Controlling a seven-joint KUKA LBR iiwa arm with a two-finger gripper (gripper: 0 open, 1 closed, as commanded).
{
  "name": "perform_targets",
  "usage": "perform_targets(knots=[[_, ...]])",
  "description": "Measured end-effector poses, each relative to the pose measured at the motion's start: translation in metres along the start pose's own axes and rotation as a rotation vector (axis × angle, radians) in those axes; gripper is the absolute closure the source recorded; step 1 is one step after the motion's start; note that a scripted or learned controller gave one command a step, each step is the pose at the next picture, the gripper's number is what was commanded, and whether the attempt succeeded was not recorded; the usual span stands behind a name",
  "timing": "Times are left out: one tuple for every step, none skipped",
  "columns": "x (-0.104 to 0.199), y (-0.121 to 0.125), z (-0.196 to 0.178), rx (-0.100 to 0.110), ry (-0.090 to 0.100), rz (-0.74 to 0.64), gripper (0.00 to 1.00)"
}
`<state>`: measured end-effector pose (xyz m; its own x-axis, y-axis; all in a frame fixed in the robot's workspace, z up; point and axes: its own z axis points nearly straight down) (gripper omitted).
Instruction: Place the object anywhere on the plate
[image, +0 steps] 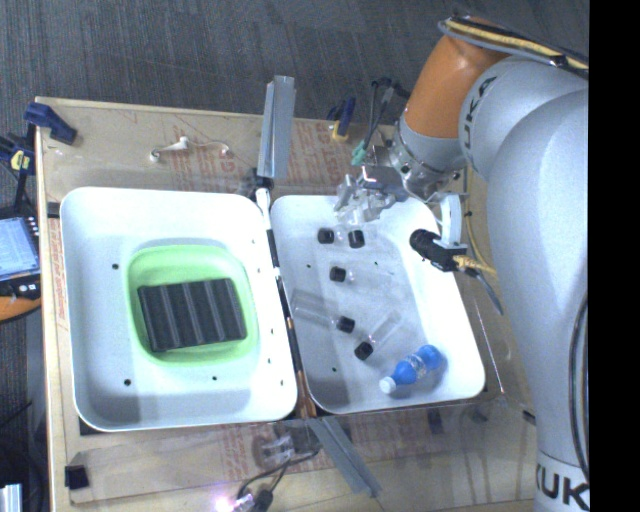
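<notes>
A green plate (190, 268) is seen in the middle of the left bin (85, 300), with a dark ribbed block (190, 312) lying on it. In the right bin (465, 350) several clear small bottles are scattered. One with a blue cap (410, 370) lies on its side near the front right corner. Others with black caps are spread across the bin floor: one (372, 335) lies just left of the blue-capped one, another (318, 312) lies near the left wall, and three more black caps (340, 238) are seen toward the far end. The pincer (362, 192) is placed over the far left corner of the right bin, above those caps. Nothing can be made out between its fingers, and whether they are apart or together cannot be told. A metal bar (276, 125) lies on the desk (150, 130) behind the bins.
</notes>
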<state>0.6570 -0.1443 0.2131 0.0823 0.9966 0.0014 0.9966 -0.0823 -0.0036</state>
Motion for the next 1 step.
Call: perform_targets(knots=[[-0.0001,0.0,0.0,0.0,0.0,0.0,0.0]])
